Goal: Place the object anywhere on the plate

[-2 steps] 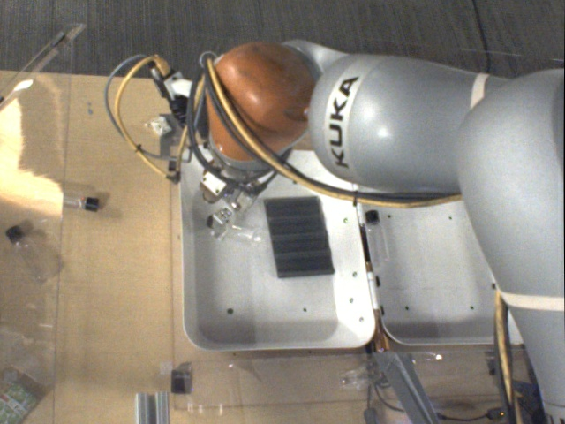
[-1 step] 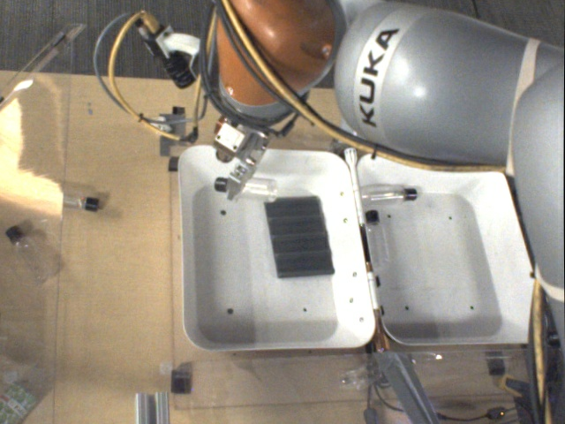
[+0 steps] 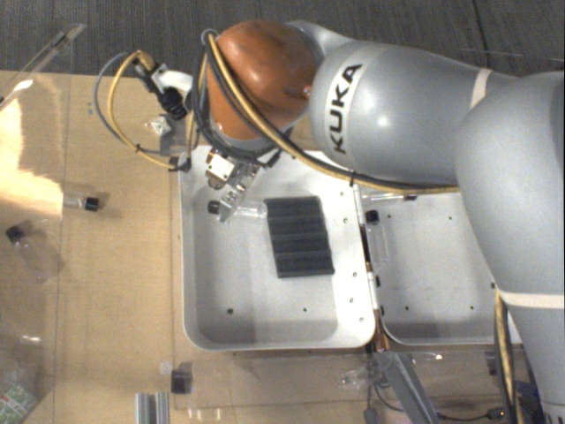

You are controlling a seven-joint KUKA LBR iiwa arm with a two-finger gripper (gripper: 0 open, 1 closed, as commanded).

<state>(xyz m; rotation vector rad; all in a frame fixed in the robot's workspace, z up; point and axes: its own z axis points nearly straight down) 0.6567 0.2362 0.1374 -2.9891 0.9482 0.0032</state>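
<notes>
A dark grey ribbed rectangular plate (image 3: 299, 236) lies flat in the middle of the left bin (image 3: 221, 325). My gripper (image 3: 231, 191) hangs low over that bin's far left corner, left of the plate and apart from it. A small black object (image 3: 213, 208) lies on the bin floor just left of the gripper's tip. The view does not show anything held in the gripper.
The right bin (image 3: 433, 316) has a small black piece (image 3: 372, 216) at its far left corner. My arm covers the far edge of both bins. On the wooden bench to the left lie small black bits (image 3: 90, 203) (image 3: 181, 380).
</notes>
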